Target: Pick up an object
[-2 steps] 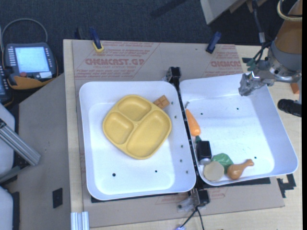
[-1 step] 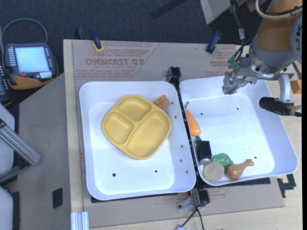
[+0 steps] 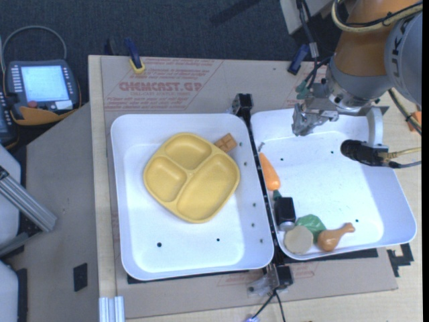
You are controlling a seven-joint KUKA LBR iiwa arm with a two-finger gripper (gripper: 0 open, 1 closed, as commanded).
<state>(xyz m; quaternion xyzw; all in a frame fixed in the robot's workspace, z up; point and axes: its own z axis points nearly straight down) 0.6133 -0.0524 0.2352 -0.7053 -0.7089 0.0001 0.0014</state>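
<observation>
Tool (image 3: 305, 127) hovers over right bin (image 3: 375, 200) (cardboard-topped bench (image 3: 167, 86)).

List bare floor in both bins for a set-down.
Left bin: strip below the yellow tray, down to the front wall. Right bin: middle, between gripper and drumstick. Crowded: right bin's left edge and front corner, with carrot, black block, drumstick.

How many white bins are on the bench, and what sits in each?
2. The left bin holds a yellow divided plate and a brown block. The right bin holds a carrot, black block, green piece, drumstick and beige disc.
</observation>
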